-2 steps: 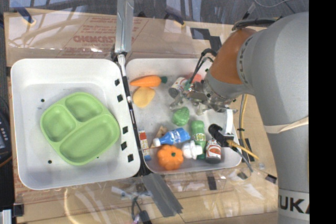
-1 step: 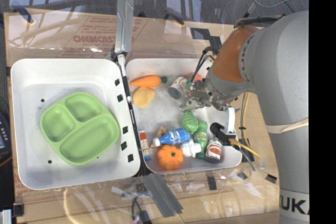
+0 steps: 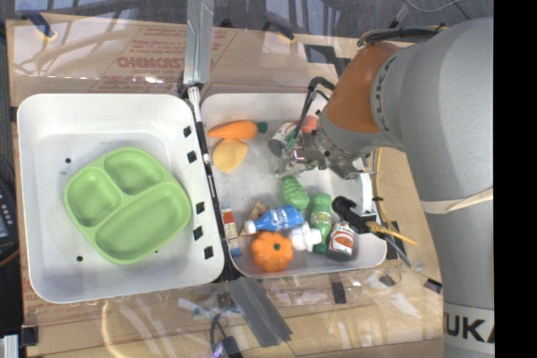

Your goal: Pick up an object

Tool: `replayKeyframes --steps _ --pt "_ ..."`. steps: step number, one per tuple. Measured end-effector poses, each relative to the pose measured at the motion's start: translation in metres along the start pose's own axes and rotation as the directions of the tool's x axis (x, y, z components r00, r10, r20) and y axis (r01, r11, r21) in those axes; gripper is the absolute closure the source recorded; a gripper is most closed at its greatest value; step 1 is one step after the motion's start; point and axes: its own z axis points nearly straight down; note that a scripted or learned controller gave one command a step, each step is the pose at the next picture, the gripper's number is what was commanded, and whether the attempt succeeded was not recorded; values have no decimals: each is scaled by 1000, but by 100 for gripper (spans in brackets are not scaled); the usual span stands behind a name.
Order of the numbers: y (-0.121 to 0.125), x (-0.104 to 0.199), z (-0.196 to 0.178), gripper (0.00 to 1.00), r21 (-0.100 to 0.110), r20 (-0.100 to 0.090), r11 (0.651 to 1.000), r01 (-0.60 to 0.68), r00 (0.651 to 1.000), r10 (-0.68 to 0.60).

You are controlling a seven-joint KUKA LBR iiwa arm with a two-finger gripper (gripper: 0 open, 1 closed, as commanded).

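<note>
Your gripper [image 3: 289, 148] sits low in the right bin [image 3: 252, 109], over its far-middle part, and the view from above does not let you tell how its jaws stand or whether anything lies between them. Nothing is visibly held.

The nearest candidates lie around it. Just near of the gripper is a bumpy green gourd [image 3: 294, 192], small and rounded; I judge it light, hard plastic, apt to roll or squirt out unless you close across its narrow middle. To the left, the orange carrot [image 3: 234, 130] lies along the far wall, well clear of its neighbours on the long sides, so a grip across its thick middle looks the easiest choice. Touching it on the near side is a pale yellow lemon [image 3: 229, 155], smooth and probably slippery.

At the near wall things crowd together: an orange pumpkin [image 3: 271, 251], a blue and white bottle [image 3: 278, 220], a green bottle [image 3: 321, 211] and a dark sauce bottle [image 3: 341, 241] lie touching or just beside one another, so fingers would likely strike a neighbour.

The left bin [image 3: 42, 121] bears a green divided plate [image 3: 127, 204], broad and flat, a poor thing to pinch.
</note>
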Motion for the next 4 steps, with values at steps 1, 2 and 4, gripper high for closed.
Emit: replayKeyframes --steps 1,2,4 --pt "25 24 -126 100 -6 2 999 -51 999 51" --pt "24 24 -124 0 -2 2 999 -51 999 51" --pt "69 73 1 0 -1 2 999 47 999 -47"
